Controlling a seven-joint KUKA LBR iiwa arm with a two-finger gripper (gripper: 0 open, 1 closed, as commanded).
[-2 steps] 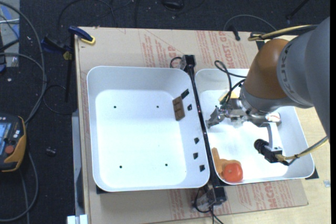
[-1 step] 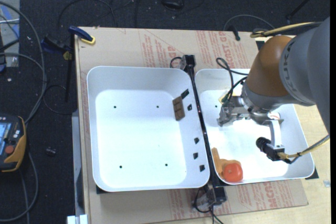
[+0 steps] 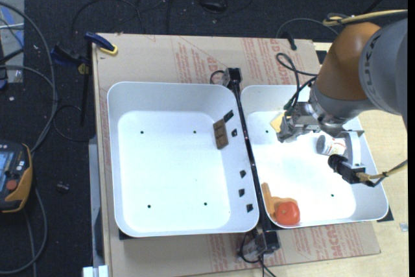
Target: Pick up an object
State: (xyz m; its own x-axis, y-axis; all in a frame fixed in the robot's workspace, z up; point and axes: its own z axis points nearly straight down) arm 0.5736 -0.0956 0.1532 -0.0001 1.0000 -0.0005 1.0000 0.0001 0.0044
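My gripper (image 3: 286, 130) hangs over the upper left part of the right bin (image 3: 369, 207). A small yellow object (image 3: 279, 120) lies right against its left side; whether it is gripped I cannot make out. A white tube-like object (image 3: 328, 146) rests just to the gripper's right. In the right bin's front left corner sit a red tomato-like ball (image 3: 288, 212) and an orange stick (image 3: 266, 194) beside it. A brown block (image 3: 221, 135) lies in the left bin (image 3: 123, 159), close to its right wall.
A small dark piece (image 3: 228, 117) leans on the left bin's right wall above the brown block. Both bins stand on a cardboard sheet (image 3: 175, 52). Cables run on the floor behind the bench.
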